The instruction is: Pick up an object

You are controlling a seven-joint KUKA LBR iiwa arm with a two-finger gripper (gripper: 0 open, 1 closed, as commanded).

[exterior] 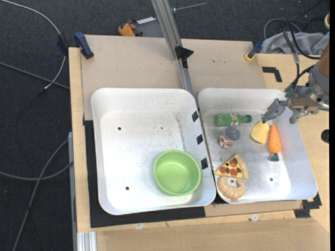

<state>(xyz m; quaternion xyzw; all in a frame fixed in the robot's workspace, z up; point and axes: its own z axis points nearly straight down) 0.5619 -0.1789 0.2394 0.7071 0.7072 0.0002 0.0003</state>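
**Carrot just under my open fingers**

Nearest the camera, at the front of the right bin (293, 192), lie a donut (232, 188) and a pizza slice (232, 167); the left bin (104, 109) holds a green bowl (177, 172). My gripper (285, 110) hangs over the right bin's back right corner, fingers spread apart with nothing between them.

The thing I judge easiest to take is the carrot (274, 141). It lies just in front of my fingertips, toward the camera and a little left in the view, close but not touching them. Its long axis runs front to back, leafy end nearest the camera. A yellow piece (259, 133) touches its left side, so a careless close could catch both. Farther left sit a green bottle (231, 120) and a small round toy (228, 138), well clear of me. I judge a short drop forward, fingers straddling the carrot across its width, is what the grasp needs.
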